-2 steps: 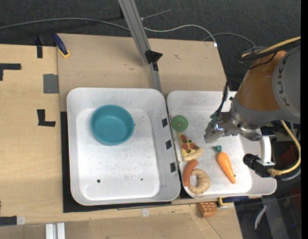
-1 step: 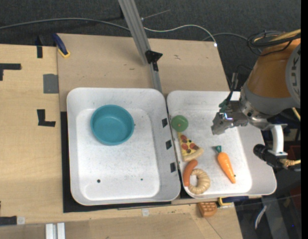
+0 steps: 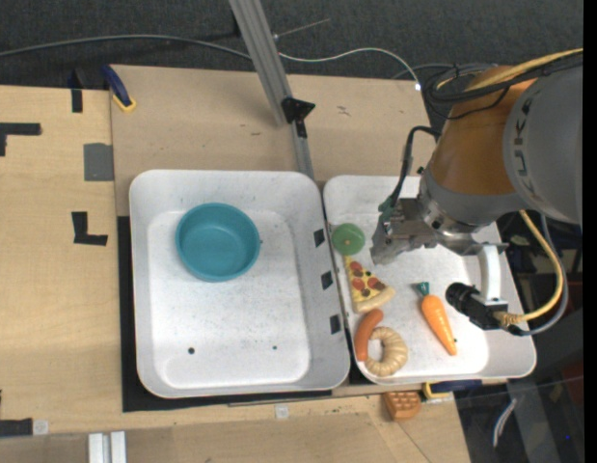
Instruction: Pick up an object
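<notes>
Nothing is lifted yet, as far as the view shows. The gripper [image 3: 390,242] hangs low in the right bin [image 3: 510,360], just beside the green round piece [image 3: 348,237] and above the pizza slice [image 3: 365,285]; whether it is clenched or released I cannot tell. The carrot [image 3: 438,322], the hot dog [image 3: 367,331] and the doughnut [image 3: 387,350] lie near the bin's front. A blue bowl [image 3: 217,242] sits in the left bin [image 3: 163,355]. Picking and lifting a piece remain to be done.
</notes>
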